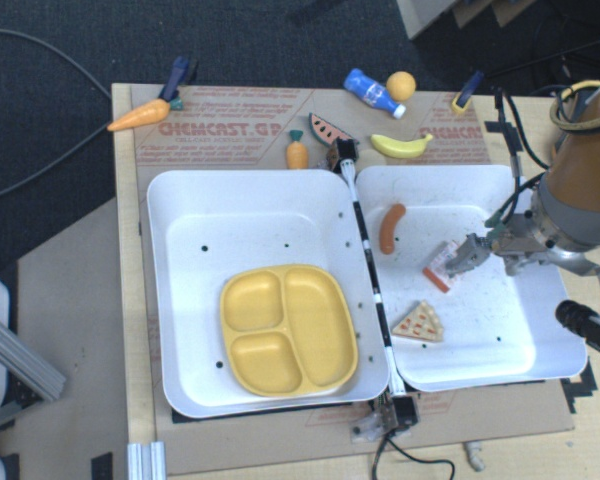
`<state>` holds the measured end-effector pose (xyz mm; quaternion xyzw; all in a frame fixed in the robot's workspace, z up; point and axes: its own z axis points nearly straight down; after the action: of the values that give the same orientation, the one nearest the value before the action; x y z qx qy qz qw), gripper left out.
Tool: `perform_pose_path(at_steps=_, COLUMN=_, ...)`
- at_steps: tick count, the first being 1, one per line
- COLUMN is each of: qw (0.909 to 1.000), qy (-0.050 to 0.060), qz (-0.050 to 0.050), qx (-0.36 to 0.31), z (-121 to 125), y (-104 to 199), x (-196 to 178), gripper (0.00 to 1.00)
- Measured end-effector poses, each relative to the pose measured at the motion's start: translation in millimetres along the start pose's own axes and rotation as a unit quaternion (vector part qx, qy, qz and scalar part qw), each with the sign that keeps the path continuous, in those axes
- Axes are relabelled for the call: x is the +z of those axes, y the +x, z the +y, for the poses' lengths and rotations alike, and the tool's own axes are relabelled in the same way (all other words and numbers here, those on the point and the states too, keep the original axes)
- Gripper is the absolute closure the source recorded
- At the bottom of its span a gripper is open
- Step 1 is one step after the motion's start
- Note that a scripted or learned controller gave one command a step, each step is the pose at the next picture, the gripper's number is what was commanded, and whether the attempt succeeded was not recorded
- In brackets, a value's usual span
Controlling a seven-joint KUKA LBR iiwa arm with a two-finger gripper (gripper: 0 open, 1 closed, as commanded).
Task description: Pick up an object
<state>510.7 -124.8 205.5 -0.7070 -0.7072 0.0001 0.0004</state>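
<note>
My gripper (446, 262) hangs low over the middle of the right bin (500, 183), reaching in from the right. Just below its tip lies a small red piece (436, 280), close to it or touching; I cannot tell which. A brown-red sausage (390, 228) lies up-left of the gripper near the bin's left wall. A toy pizza slice (419, 324) rests toward the front of the same bin.
The left bin (180, 228) holds a yellow three-compartment plate (288, 328). Behind the bins on the board lie a carrot (138, 116), a watermelon slice (326, 128), a blue bottle (372, 92), an orange ball (401, 85) and a banana (400, 146).
</note>
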Motion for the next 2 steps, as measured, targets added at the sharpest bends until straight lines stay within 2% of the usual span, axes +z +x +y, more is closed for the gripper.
perform_pose_path(at_steps=1, qw=1.0, qy=-0.003, qz=-0.002, qx=0.001, z=43.2, y=-3.8, x=119.4, gripper=0.0)
perform_pose_path(at_steps=2, qw=1.0, qy=-0.002, qz=-0.001, qx=0.001, z=42.6, y=-2.5, x=111.1, gripper=1.0)
